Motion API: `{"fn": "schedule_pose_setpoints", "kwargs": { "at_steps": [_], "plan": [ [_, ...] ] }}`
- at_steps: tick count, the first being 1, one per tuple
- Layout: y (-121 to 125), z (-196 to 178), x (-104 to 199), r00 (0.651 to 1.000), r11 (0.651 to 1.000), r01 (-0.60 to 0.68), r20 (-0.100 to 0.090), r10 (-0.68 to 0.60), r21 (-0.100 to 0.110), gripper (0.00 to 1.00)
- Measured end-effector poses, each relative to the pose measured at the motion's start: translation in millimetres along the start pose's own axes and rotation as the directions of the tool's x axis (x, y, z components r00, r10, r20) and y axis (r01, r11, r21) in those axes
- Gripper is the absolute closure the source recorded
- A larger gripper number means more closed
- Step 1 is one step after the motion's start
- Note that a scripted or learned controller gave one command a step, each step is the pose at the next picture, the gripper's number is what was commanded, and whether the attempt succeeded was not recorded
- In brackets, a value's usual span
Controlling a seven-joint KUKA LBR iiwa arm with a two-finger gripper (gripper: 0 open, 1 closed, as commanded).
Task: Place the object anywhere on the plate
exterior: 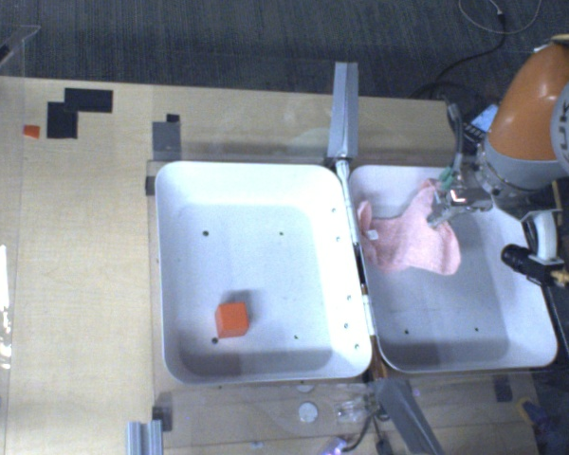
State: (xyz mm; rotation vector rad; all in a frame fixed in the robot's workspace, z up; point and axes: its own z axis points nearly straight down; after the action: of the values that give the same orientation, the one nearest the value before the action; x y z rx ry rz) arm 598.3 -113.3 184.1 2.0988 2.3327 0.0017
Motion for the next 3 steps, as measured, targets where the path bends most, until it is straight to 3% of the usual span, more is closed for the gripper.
{"fn": "schedule_pose_setpoints", "kwargs": {
  "at_steps": [1, 2, 3],
  "plan": [
    [3.3, -39.4, 0.4, 1.000, 1.000, 0.008, 0.000, -0.008, -0.003, 1.00],
    [12.8, -32.2, 43.6, 0.916, 0.916, 0.401, -0.001, -0.401, -0.001, 1.00],
    [21.4, -43.0, 94.3, 0.686, 0.686, 0.727, 0.002, -0.727, -0.004, 1.00]
  ]
}}
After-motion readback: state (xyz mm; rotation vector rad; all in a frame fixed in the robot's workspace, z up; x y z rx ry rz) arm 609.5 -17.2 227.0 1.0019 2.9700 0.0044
